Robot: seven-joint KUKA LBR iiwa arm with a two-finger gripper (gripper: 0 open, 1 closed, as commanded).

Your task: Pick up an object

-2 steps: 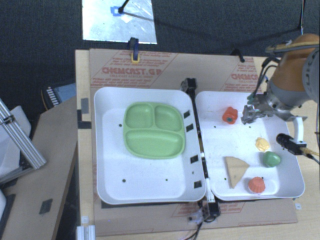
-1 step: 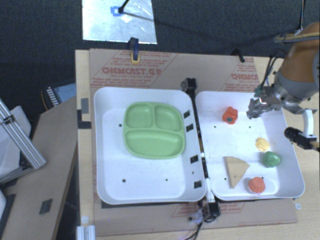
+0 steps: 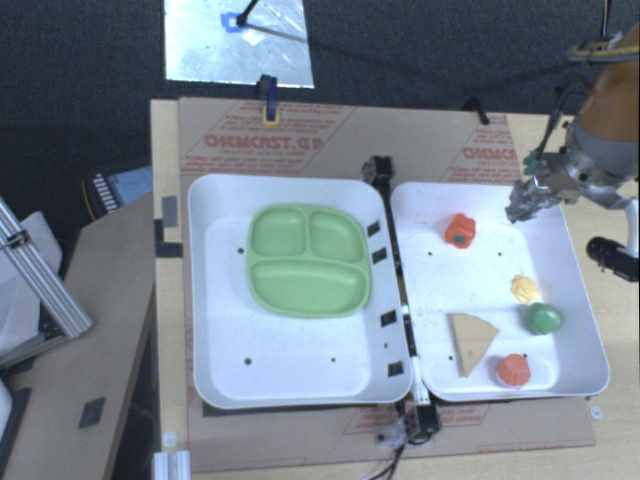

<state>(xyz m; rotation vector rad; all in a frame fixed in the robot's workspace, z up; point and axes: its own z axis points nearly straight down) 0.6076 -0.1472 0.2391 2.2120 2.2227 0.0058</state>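
My gripper (image 3: 524,206) hangs over the far right corner of the right bin (image 3: 580,298); can't tell its state from here. Nothing visibly in it. Closest object: orange piece (image 3: 460,230), just left of it. Yellow piece (image 3: 525,288), green ball (image 3: 543,318), tan wedge (image 3: 470,340), another orange piece (image 3: 514,369) sit nearer. Left bin (image 3: 215,298) holds green divided plate (image 3: 306,260).

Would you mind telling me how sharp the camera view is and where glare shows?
In the camera view, overall focus is soft; the gripper is blurred, its fingers unreadable. Glare washes out the shiny sheet above the bench. The white bins are bright and evenly lit, with faint shadows under the orange object.
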